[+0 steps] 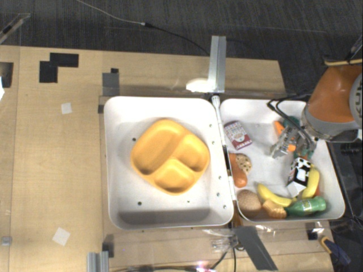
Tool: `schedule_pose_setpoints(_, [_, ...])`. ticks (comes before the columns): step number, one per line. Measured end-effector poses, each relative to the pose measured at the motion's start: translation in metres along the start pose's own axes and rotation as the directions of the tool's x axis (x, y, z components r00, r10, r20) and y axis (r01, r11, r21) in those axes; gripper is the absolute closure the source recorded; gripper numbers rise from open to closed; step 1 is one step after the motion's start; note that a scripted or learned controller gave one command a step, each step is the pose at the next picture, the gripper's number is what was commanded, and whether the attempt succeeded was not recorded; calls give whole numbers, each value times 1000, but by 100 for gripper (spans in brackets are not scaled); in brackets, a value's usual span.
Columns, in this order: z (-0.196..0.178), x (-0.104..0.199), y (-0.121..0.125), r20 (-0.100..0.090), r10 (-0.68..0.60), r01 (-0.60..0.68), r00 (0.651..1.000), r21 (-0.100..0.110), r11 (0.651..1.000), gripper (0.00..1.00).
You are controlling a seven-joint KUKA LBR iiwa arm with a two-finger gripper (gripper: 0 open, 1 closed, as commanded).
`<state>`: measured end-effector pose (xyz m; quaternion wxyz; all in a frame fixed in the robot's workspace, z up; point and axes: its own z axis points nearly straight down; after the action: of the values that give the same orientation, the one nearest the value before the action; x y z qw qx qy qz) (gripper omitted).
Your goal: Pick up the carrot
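While the arm (340, 101) reaches in over the right bin's (258, 115) far right side, the gripper (290, 144) hangs low above the bin floor, right at the carrot (279, 127). Carrot is a small orange piece near the bin's far right part, partly covered by the gripper; more orange shows between the metal fingers (280, 147), but whether the claw is open, closed or actually gripping it — cannot tell, too small and cluttered.

Rest of right bin: red-and-white packet (237, 134) by the left wall, cookie (243, 162) and a reddish sausage-like item (240, 178) just below it. Along the near edge: brown potato-like item (248, 200), bread-like piece (274, 210), banana (274, 196), green bottle-shaped item (306, 206). Black-and-white carton (298, 171) just beside a yellow piece (312, 183) near the right wall, close under the gripper.

Left bin (122, 208) holds a yellow divided plate (169, 155), roughly centred.
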<state>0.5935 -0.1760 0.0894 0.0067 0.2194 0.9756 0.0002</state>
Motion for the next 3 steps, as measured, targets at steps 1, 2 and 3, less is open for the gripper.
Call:
schedule_pose_setpoints(1, [2,-32,12,-2,326,-326,945,2,945,100])
schedule_pose_setpoints(2, [-37,59,22,-4,254,-254,967,1,967,100])
schedule_pose_setpoints(3, [-87,14,-10,-2,351,-351,936,3,936,100])
